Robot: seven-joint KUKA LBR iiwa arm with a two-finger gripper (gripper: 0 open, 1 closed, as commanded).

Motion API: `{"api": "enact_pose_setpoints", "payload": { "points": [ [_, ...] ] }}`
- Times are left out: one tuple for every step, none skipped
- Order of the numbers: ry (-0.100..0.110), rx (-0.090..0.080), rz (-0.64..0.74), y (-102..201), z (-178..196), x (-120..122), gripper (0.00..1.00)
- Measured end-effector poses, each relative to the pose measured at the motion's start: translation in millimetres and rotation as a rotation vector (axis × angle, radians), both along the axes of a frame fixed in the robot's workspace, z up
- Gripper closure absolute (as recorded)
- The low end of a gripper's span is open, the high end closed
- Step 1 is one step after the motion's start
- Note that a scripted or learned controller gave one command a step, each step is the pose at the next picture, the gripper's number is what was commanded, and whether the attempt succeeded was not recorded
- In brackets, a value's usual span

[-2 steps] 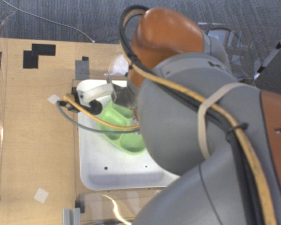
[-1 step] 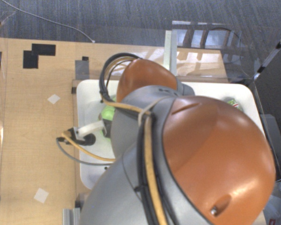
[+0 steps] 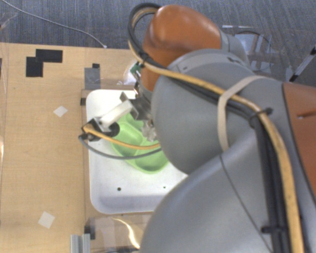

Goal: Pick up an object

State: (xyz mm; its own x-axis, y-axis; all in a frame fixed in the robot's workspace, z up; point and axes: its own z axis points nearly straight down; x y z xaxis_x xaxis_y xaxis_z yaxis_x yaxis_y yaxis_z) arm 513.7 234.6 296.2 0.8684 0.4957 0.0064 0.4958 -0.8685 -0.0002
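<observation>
A light green, bowl-like object (image 3: 142, 149) lies in the white bin (image 3: 108, 194), toward its right side. The big grey arm with its orange band (image 3: 176, 33) hangs over the bin and hides most of it. The wrist end and gripper (image 3: 146, 128) sit right above the green object, against its upper edge. A white fitting and a yellow cable (image 3: 108, 133) stick out to the left of the wrist, across the green object.
The wooden bench (image 3: 37, 141) lies left of the bin, with black marker patches (image 3: 42, 62) at the back left and small pale tags. Grey brackets sit at the bin's corners. Dark carpet runs along the top.
</observation>
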Motion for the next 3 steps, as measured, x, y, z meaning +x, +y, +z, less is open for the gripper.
{"api": "enact_pose_setpoints", "payload": {
  "points": [
    [0.015, -0.009, -0.203, -1, -148, -30, 1.0],
    [-0.001, 0.006, -0.314, -2, 11, -26, 1.0],
    [0.008, -0.001, -0.314, -31, -180, -27, 1.0]
  ]
}}
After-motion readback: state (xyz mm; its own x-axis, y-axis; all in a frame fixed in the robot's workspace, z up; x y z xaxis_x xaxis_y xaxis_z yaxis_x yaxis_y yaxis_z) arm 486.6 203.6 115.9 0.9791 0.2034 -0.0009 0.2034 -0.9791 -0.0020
